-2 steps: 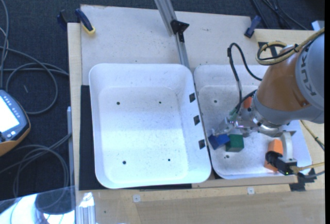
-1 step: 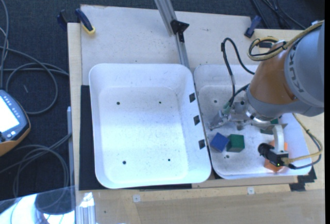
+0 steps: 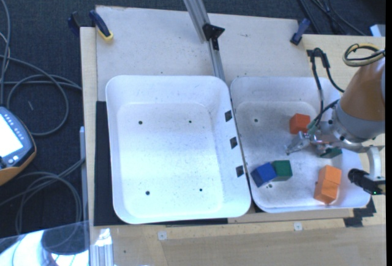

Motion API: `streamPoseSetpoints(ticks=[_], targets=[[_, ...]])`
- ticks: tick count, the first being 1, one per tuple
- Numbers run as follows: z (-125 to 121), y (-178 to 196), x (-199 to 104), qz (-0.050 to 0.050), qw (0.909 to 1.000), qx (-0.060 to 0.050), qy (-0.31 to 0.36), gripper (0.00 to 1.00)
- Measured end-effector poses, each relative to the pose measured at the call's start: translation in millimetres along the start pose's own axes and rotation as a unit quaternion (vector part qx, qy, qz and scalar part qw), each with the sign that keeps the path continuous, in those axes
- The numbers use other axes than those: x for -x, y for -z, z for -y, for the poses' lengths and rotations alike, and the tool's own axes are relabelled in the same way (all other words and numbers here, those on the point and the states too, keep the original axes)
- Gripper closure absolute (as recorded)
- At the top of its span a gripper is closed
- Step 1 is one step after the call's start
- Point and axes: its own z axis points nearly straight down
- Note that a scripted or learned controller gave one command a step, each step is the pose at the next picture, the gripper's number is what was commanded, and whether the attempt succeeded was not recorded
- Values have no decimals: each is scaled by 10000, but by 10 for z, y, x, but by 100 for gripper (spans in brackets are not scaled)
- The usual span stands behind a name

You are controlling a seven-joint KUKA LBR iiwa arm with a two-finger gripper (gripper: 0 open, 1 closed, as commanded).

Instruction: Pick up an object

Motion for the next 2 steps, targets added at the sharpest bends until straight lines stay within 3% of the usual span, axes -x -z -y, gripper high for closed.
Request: streamPoseSetpoints(ticks=[1,2], targets=[[-542,-3,-370,-24,10000,-40,39,0],[-828,-6,-581,-30,10000,-9,47,0]])
